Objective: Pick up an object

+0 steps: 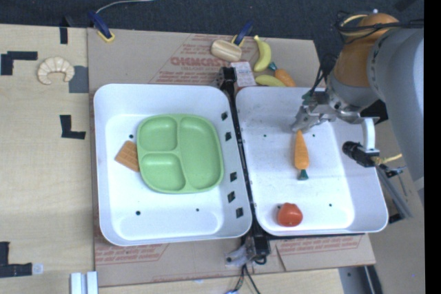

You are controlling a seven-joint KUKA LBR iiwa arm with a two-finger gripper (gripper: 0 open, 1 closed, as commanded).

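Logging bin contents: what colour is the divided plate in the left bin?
Light green plate, clearest in the camera view.

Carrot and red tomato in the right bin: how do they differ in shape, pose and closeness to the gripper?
The carrot is long, thin and orange, while the tomato is round and red. The carrot lies lengthwise mid-bin with its dark green end toward the near rim; the tomato sits close to that rim. The gripper hangs just beyond the carrot's far end, well away from the tomato. Both rest on the floor of the right bin, ungrasped.
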